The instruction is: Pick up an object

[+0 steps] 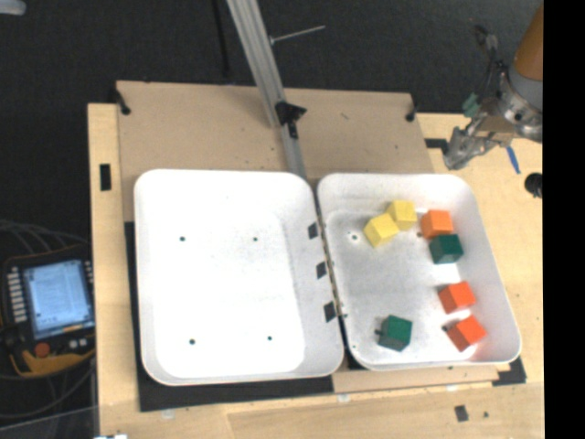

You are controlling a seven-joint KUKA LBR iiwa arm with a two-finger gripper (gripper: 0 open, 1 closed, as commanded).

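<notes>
My gripper (460, 146) hangs at the upper right of the camera view, over the bare wooden bench (439, 128) just beyond the far right corner of the right shallow white bin (352, 195). It carries nothing between its tips.

All the objects lie in that right bin. Two small yellow wooden blocks sit touching near its far middle: one (381, 230) lower left, the other (402, 213) just above and right of it. Just beside the second is an orange block (437, 222), and a dark green block (446, 249) sits right below that orange one, touching or nearly so. Farther down the right side, a second orange block (456, 295) lies near the wall, and a third orange block (465, 332) rests near the bin's near right corner. A second dark green block (395, 332) stands apart from the rest, near the near edge towards the middle.

The left shallow white bin (146, 273) sits alongside, well apart from my gripper.
</notes>
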